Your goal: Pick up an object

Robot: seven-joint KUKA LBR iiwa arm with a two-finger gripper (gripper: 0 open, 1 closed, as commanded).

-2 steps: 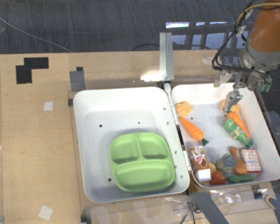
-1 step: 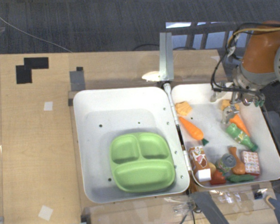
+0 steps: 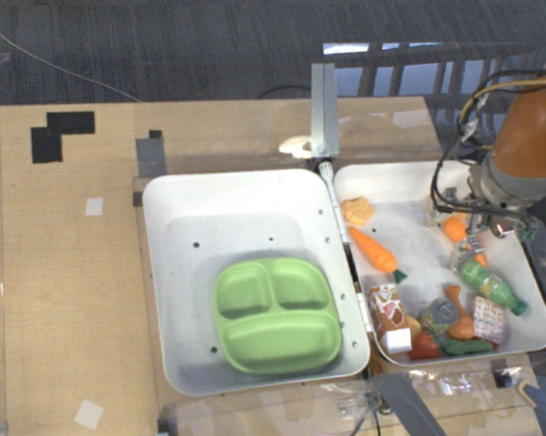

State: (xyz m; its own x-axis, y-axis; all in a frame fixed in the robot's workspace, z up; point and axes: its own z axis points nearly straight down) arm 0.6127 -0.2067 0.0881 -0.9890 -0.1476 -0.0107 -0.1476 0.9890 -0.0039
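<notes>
The right bin (image 3: 402, 188) holds several toy items. An orange carrot (image 3: 374, 249) lies near its left wall, with a yellowish piece (image 3: 357, 211) above it. A green bottle (image 3: 493, 287) lies toward the right side. My gripper (image 3: 471, 242) hangs low over the bin's right part, just above the bottle's neck and beside a small orange object (image 3: 454, 228). The wrist and its cables cover the gripper's tip. I see nothing lifted off the bin floor.
A grey can (image 3: 441, 314), a brown-and-white packet (image 3: 386, 309), a patterned box (image 3: 489, 319), a red item (image 3: 424, 346) and a green item (image 3: 468, 346) crowd the right bin's front. The left bin (image 3: 178, 267) holds a green divided plate (image 3: 279, 313). A metal post (image 3: 325, 109) stands behind the bins.
</notes>
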